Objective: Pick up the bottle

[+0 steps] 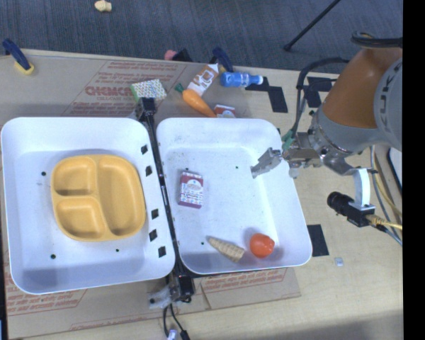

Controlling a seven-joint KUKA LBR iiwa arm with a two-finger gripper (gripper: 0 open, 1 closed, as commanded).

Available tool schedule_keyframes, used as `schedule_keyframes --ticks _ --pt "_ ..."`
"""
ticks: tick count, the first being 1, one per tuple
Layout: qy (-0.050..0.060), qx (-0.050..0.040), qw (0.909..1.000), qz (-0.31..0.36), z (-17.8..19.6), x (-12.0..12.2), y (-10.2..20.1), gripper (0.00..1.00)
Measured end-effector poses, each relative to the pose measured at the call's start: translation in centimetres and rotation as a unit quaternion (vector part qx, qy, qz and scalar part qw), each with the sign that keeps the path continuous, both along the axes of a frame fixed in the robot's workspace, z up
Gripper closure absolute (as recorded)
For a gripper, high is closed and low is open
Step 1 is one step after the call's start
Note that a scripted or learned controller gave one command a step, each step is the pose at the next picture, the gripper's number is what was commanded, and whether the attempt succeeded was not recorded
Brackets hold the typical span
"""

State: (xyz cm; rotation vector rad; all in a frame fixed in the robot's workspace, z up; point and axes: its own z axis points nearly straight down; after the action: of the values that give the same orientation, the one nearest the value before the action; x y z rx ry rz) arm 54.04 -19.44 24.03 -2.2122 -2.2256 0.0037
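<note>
Two bottle-like things lie on the cardboard behind the right bin. One is a small white bottle with an orange label (204, 78). The other is a blue bottle (235, 80) on its side, with its pale cap pointing right. My gripper (266, 162) hangs over the right bin's far right part, just inside the rim. It is well in front of both bottles and to their right, touching neither.
The right bin (287, 190) holds a red carton (191, 189), a waffle cone (227, 247) and an orange ball (262, 244). A yellow divided plate (98, 196) lies in the left bin (14, 190). A carrot (197, 103) and a green patterned block (149, 89) lie near the bottles.
</note>
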Motion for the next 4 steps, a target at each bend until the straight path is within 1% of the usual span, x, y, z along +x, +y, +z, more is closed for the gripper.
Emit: schedule_keyframes --ticks 1,2,3,4 --pt "0.001 0.0004 1.0000 0.002 1.0 0.0 0.0 1.00" --pt "0.000 -0.0003 1.0000 -0.004 -2.1 -4.6 -1.7 1.00" --pt "0.001 0.0004 0.9885 -0.151 -6.6 -6.5 2.6 1.00" --pt "0.000 -0.0010 0.9746 -0.224 -2.9 -6.4 5.3 1.00"
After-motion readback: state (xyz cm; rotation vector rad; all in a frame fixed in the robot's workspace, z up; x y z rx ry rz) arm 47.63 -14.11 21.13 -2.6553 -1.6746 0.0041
